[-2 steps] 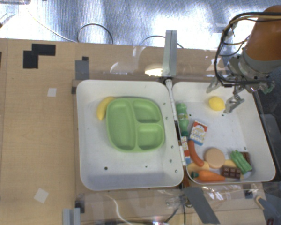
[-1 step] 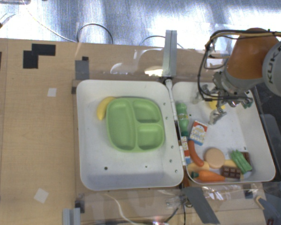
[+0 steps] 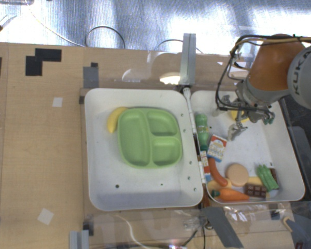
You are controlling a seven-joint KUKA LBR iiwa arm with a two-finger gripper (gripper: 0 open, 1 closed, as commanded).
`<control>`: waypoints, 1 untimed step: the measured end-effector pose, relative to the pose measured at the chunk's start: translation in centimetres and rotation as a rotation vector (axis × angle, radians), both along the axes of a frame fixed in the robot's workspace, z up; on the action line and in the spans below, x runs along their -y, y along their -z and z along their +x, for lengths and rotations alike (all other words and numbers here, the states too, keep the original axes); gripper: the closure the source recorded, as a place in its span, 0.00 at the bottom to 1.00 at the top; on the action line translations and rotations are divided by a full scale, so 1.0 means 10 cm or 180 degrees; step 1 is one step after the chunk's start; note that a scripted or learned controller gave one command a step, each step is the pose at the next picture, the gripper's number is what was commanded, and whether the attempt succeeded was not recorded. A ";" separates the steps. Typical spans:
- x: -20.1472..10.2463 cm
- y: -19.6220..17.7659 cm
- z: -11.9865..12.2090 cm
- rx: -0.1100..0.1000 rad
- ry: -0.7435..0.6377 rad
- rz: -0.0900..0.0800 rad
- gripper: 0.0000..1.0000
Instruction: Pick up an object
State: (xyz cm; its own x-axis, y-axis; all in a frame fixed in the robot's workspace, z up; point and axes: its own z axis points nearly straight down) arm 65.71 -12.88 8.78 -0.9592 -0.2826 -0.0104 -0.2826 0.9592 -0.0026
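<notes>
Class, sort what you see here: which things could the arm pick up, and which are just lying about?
Job:
gripper
carton
sausage
carrot
cookie
chocolate
green bottle

Lying about:
green plate
banana
left bin
cables

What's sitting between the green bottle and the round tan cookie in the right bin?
In the camera view, a small colourful carton lies between the green bottle and the tan cookie, with a red sausage just left of the cookie.
</notes>
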 end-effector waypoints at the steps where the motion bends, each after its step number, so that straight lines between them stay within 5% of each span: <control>1: 0.57 -0.01 0.14 -0.0009 0.0310 -0.0005 0.00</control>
State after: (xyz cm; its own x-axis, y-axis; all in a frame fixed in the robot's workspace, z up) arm 67.06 -18.56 8.87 -0.9821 -0.1881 -0.0071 -0.1881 0.9821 -0.0035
